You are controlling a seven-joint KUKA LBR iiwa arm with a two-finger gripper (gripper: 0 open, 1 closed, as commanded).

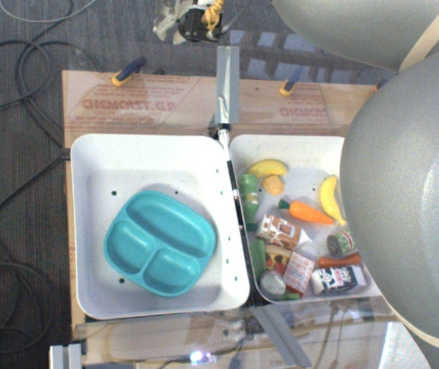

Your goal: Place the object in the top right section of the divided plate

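Teal divided plate (161, 242) in left bin (88, 160) | food items, e.g. carrot (310, 213), crowded in right bin (311, 156) | arm (404, 198) overhead; claw state can't tell | risk: clutter causing wrong pick/slip.

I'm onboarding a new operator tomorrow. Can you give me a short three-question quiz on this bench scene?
1. True or false: the teal three-section divided plate lies in the left shallow white bin.
2. Which bin holds the orange toy carrot? A) left B) right shallow white bin
3. Fill in: the two yellow toy bananas lie in the ____ bin.

Key: 1 true; 2 B; 3 right. The grey robot arm overhangs the right bin's far side.
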